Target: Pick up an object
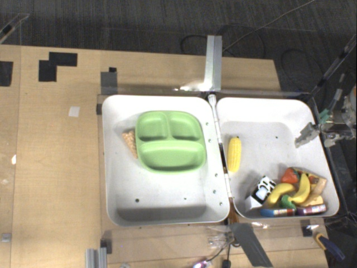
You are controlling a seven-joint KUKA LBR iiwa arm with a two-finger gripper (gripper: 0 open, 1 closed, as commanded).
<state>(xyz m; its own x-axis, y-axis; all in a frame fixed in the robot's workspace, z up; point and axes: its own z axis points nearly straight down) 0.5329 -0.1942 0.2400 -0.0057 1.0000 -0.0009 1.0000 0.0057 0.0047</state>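
Observation:
The right bin [268, 113] holds a yellow corn cob [235, 153] lying alone near its left wall. A pile sits in its near right corner: a yellow banana [302, 189], a black-and-white item [263, 190], a red piece [289, 176] and markers [301, 210]. In the left bin [120, 200] lies a green divided plate [169, 140], with a tan object [130, 143] poking out from under its left side. My gripper [321, 130] hangs at the right bin's right rim, above and apart from the pile, and most of it is cut off by the frame edge.
A metal post [214, 60] stands behind the divider between the bins. Cables run over the dark floor at the back. The bare wooden bench [50, 166] stretches to the left of the bins.

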